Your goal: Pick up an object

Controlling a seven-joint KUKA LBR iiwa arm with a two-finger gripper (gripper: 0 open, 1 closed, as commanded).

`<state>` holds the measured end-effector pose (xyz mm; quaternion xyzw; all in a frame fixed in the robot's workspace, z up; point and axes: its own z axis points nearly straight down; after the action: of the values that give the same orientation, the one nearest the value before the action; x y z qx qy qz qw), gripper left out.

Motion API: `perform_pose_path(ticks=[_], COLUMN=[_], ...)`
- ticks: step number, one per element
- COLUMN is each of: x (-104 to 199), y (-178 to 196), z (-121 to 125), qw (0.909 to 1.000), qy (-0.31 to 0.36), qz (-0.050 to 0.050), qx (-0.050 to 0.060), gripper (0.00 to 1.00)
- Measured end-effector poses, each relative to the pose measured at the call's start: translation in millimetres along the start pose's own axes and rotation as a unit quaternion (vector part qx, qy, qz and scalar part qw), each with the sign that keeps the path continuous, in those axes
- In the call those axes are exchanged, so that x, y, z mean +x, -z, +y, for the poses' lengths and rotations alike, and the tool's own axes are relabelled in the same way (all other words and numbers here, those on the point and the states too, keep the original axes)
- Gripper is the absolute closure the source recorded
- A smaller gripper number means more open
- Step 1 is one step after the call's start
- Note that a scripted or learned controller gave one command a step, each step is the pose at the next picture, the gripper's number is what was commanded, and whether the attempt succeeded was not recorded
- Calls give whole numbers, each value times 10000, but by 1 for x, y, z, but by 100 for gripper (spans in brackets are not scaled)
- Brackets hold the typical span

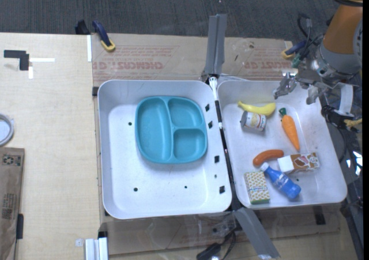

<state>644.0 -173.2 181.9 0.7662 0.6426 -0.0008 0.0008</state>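
The grey two-finger gripper (297, 83), fingers apart and empty, hovers over the right white plastic bin's (334, 164) far corner; the approach step. Next it must descend onto the nearby orange toy carrot (290, 130).

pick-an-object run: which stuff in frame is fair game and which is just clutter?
Job-relevant:
right bin; in it: banana, can, carrot, sausage, blue bottle, small carton, green box
claw, at the bin's far rim

Lying about:
left bin with teal divided plate
clamps
tape roll
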Motion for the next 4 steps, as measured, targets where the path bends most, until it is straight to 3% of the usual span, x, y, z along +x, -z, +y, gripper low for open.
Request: perform_pose_path(ticks=[1,2,3,4], x=[-26,-14,-22,-26], y=[-28,-14,-91,-90], z=[14,18,10,-24], qw=[9992,9958,9972,9971], qy=[-400,-917,-741,-763], qz=[0,2,31,9], qx=[5,3,24,12], gripper=[0,0,0,0])
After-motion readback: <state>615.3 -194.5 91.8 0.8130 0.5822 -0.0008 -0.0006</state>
